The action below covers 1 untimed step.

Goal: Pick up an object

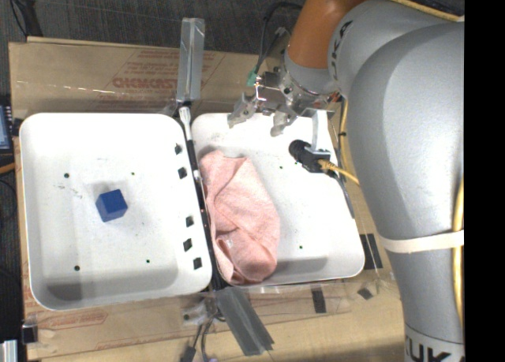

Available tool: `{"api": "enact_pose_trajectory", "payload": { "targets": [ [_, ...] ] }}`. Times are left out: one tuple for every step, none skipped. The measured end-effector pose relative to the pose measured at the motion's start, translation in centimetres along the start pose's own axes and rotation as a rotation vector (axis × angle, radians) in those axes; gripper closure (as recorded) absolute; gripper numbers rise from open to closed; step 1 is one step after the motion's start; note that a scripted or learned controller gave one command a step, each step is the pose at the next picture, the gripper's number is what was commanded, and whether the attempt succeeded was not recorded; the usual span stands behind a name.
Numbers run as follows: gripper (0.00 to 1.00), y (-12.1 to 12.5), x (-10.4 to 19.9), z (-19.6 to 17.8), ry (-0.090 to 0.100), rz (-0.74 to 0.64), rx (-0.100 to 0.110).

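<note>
Arm [394,116] reaches in from the right, big grey link filling that side, orange band [316,17] above the wrist, wrist bent down toward the far edge of the right bin [316,242]. Gripper [259,120] hangs over that bin's far rim, two fingers spread apart, nothing between them. Black-and-yellow cable end [312,159] dangles just below the wrist, over the bin.

Writing: red print on the cardboard [95,76] behind the bins, mirrored or upside down, not readable. White letters "UK" at the arm's base, bottom right.

Count: two white bins, side by side. One blue cube [111,204] in the left bin [47,147], left of centre, well apart from the gripper. One pink cloth [241,214] crumpled along the left side of the right bin, near the divider, just below the gripper.
</note>
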State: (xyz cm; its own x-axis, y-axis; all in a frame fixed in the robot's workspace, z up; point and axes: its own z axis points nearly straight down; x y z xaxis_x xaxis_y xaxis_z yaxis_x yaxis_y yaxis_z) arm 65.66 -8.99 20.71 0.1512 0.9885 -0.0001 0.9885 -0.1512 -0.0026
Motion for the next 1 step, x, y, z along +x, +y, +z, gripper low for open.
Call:
{"api": "enact_pose_trajectory", "payload": {
  "targets": [
    [0.00, -3.57, -1.38, 11.59, 0.000, 0.049, 0.001]
  ]
}}
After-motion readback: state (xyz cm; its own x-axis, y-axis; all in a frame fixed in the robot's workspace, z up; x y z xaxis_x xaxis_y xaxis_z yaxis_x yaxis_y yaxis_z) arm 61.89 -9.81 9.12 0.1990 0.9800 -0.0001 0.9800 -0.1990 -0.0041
